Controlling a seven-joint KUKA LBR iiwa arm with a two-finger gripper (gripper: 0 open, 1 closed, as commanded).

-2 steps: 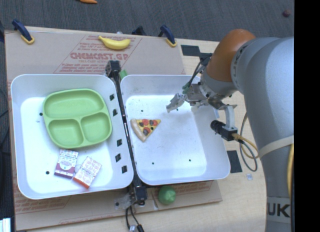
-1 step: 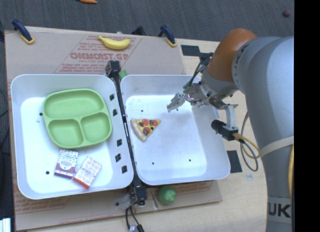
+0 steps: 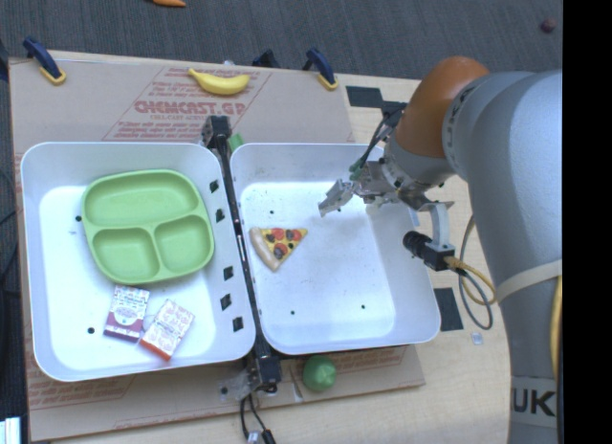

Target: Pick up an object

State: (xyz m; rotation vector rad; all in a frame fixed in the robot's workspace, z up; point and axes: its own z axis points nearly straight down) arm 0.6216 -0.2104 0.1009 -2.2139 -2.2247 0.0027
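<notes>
White bins, grey arm (image 3: pixel 497 145), one toy pizza slice (image 3: pixel 277 244) as the nearest target.

The gripper (image 3: pixel 335 200) hangs over the right bin (image 3: pixel 382 322), up and to the right of the slice and apart from it; I cannot tell how it is set, and nothing shows in its grasp. The slice lies flat near the divider (image 3: pixel 232 232), so a descent would have to shift left. The green tray (image 3: pixel 148 222) and two packets (image 3: pixel 148 322) sit in the left bin (image 3: pixel 48 270), farther off.
</notes>
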